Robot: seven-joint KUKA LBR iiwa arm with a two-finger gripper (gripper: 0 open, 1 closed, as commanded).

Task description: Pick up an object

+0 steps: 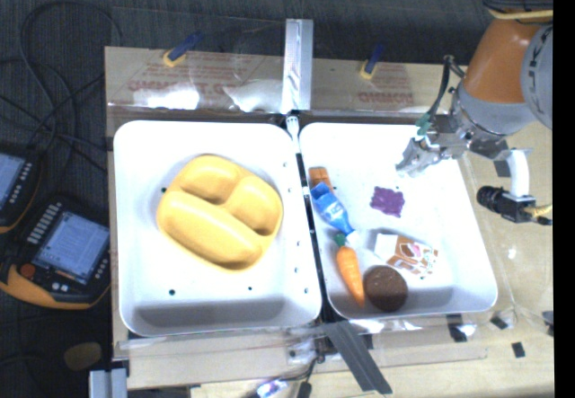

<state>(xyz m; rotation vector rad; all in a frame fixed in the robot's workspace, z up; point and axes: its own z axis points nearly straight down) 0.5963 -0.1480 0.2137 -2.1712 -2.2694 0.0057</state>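
Observation:
My gripper [415,156] hangs over the back right part of the right bin [449,234], up and to the right of a small purple piece [388,200]. Nothing shows between its fingers. Along the bin's left wall lie a blue wrapped item [330,207] and an orange carrot [349,271]. A dark brown round object [384,287] sits at the front, with a white printed packet [406,253] just behind it. A large yellow object [219,210] fills the middle of the left bin [144,297].
The grey divider [305,207] runs between the two bins. Clear plastic sheeting with yellow clips [269,82] lies behind the bins. Handheld controllers [54,248] and cables sit on the floor at the left. The arm's orange band [503,64] stands at the right.

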